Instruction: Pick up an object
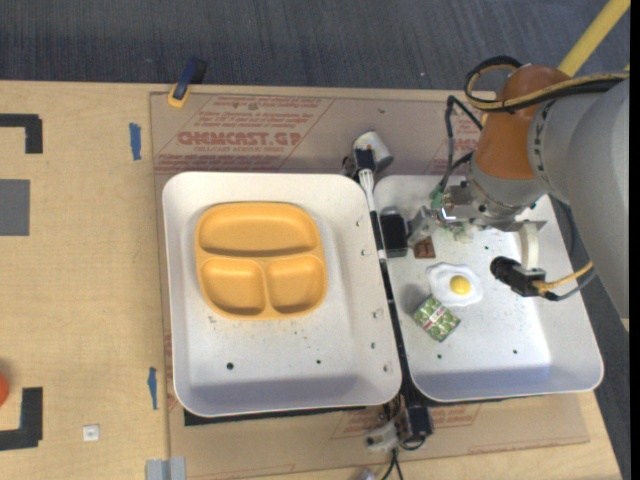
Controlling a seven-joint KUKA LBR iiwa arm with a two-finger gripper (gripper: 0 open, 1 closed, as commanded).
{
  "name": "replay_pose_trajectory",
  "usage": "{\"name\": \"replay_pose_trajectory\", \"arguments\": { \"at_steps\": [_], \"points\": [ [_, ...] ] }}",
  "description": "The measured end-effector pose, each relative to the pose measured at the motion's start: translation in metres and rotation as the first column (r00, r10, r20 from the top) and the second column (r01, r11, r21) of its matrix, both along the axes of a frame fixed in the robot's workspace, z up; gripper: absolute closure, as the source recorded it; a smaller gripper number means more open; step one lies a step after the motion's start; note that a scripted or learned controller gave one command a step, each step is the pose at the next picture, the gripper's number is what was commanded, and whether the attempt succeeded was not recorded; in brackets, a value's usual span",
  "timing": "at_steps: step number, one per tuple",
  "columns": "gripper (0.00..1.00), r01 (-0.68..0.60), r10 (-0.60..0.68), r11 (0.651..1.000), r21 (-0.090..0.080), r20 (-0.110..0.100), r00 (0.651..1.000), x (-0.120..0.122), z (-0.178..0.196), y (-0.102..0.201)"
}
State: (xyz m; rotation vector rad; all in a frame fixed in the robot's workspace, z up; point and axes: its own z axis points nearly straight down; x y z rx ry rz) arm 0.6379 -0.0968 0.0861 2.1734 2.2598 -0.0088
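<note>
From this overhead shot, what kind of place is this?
Likely a robot grasping test bench in a lab: two white bins on a taped cardboard sheet, a KUKA arm, and toy items like a fried egg.

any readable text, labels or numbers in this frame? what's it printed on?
Red print on the cardboard sheet behind the bins: a large line and smaller lines, all too blurred to quote with confidence.
Small green packet in the right bin: patterned, no legible text.
Nothing else readable.

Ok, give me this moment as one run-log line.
arm: over right bin rear | gripper: grip unclear | fried egg toy, green packet: on right bin floor | yellow divided tray: left bin
</note>
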Motion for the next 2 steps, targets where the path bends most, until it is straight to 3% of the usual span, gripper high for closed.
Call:
{"name": "replay_pose_trajectory", "arguments": {
  "at_steps": [1,2],
  "points": [
    [1.0,-0.001,0.001,1.0,0.005,0.005,1.0,0.001,0.01,0.003],
    [1.0,0.116,-0.116,0.993,0.008,0.0,0.993,-0.049,0.099,0.03]
  ]
}}
